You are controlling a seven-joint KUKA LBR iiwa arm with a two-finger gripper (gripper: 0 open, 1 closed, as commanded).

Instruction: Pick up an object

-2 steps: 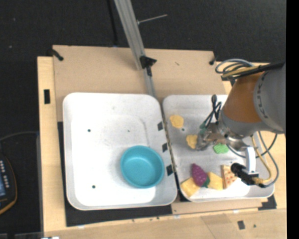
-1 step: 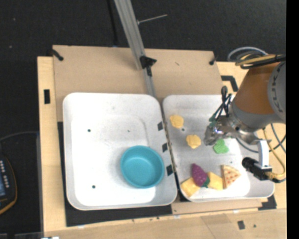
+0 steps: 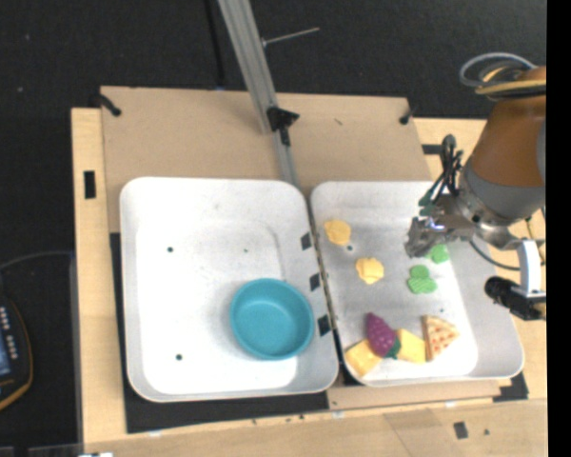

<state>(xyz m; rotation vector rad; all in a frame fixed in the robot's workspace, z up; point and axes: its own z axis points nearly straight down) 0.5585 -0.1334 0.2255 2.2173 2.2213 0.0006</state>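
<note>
Jaws over green toy (image 3: 422, 279) — arm bent.

Metal pole (image 3: 252, 55) above bins; handheld device (image 3: 0, 346), perhaps pendant, far left.

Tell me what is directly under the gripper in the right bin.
The gripper hangs over the right bin, beside two green toy pieces: one at its lower right edge, another just below it. The bin floor under the gripper itself is covered.
</note>
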